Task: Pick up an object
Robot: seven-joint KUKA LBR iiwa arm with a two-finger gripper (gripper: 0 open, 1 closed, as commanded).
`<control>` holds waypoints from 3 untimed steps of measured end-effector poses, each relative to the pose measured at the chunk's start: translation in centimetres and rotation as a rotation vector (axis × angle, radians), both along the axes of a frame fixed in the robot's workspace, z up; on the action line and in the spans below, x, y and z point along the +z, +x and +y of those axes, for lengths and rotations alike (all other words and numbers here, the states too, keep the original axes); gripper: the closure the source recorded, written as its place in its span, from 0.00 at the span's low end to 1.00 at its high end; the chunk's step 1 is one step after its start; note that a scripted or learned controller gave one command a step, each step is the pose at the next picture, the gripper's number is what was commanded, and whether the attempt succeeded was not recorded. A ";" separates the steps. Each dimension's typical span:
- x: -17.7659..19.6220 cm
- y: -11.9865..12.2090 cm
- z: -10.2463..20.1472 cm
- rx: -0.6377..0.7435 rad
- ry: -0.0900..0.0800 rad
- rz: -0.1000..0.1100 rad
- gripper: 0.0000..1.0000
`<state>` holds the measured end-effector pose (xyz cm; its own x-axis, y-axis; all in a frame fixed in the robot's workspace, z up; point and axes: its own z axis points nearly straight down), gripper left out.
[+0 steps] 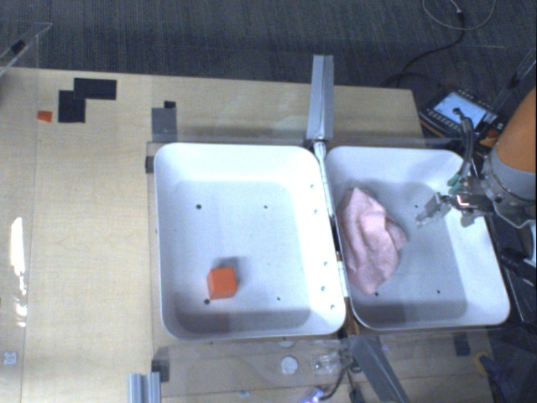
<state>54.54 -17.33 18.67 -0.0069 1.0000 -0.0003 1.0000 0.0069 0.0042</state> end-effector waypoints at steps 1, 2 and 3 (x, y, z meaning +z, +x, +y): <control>-8.9 1.6 4.8 0.074 -0.002 -0.011 0.00; -9.3 9.0 7.2 0.416 -0.007 -0.015 0.00; -8.0 9.2 7.5 0.419 -0.007 -0.024 1.00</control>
<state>63.79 -9.84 10.69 -0.4128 0.9107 -0.0123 0.9104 0.4130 0.0261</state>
